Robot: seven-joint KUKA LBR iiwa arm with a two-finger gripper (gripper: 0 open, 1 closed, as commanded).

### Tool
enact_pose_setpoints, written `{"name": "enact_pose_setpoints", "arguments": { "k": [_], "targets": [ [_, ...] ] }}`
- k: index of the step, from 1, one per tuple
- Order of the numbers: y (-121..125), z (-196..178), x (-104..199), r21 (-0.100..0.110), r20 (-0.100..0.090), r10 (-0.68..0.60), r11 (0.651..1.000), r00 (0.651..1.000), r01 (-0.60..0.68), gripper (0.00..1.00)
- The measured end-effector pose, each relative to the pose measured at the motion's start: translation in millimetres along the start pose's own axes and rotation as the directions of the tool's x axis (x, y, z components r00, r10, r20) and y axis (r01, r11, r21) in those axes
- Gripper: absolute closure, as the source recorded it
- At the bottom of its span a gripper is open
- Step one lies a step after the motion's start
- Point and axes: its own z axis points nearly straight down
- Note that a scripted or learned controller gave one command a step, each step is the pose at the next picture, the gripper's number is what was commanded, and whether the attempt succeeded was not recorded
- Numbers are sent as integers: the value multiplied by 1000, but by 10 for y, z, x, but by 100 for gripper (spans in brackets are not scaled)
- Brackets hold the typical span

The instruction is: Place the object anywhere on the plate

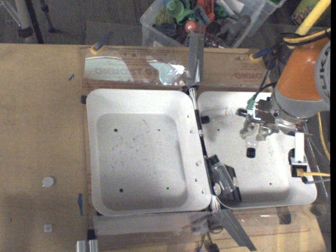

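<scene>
My gripper [256, 131] hangs over the upper middle of the right bin [273, 193], below the orange band of the arm. A small black piece [251, 152] lies on the bin floor just below the gripper, apart from it. A second small black piece [204, 119] sits by the bin's left rim. A dark, shiny, elongated object [223, 181] lies in the right bin's lower left corner against the wall. The left bin [100, 140] is a shallow white tray with specks on its floor.
A clear tub of colourful toys [210, 9] stands behind the bins. A metal divider [195, 62] runs between the bins at the back. A small round disc [48, 181] lies on the bench at the left. A thin yellow rod [317, 175] pokes in at the right.
</scene>
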Motion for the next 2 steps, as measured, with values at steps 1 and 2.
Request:
{"name": "enact_pose_setpoints", "arguments": {
  "k": [1,2],
  "targets": [
    [-182,193,724,2,0,432,902,902,-432,100],
    [-266,423,1127,-21,-1,466,884,885,-466,100]
  ]
}}
